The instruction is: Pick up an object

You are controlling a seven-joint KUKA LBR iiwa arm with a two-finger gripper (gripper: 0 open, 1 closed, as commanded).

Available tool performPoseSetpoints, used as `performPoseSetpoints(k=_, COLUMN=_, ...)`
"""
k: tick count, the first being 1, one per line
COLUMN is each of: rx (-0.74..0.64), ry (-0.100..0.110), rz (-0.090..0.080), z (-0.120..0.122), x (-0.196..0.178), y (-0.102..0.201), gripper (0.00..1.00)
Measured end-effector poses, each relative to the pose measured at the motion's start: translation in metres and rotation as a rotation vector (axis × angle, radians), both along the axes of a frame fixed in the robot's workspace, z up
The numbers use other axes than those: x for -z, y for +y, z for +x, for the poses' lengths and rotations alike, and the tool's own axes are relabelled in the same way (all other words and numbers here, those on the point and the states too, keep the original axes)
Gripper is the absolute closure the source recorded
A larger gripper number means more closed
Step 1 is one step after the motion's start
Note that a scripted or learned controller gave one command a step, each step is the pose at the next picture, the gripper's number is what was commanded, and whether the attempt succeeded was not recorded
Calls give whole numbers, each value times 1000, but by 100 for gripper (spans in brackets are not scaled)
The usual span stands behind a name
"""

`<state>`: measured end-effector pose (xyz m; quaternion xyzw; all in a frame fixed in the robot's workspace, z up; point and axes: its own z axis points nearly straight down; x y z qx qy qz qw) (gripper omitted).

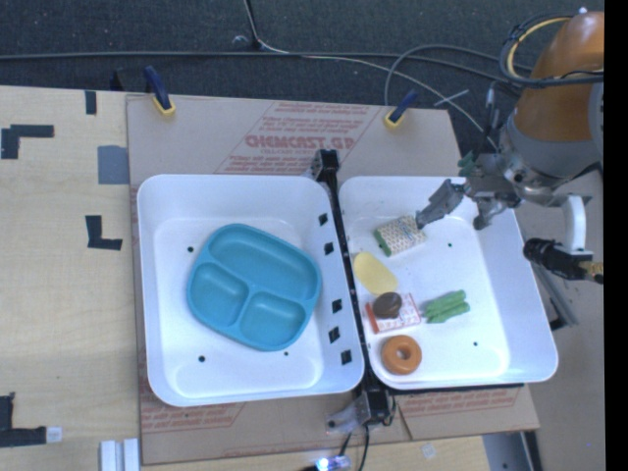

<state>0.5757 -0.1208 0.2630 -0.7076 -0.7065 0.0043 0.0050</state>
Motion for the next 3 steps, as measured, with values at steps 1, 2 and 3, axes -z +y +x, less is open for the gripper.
performPoseSetpoints(k=1, rx=-3, ry=-10, rz=-1, z=2, x=-6, y=0, gripper=0)
performPoseSetpoints(k=2, rx=-2, ry=-4, rz=-1, z=5, x=60, y=2, gripper=0)
performPoseSetpoints(k=3, rx=-3, ry=-4, rz=0, z=9, x=122, y=7, gripper=0)
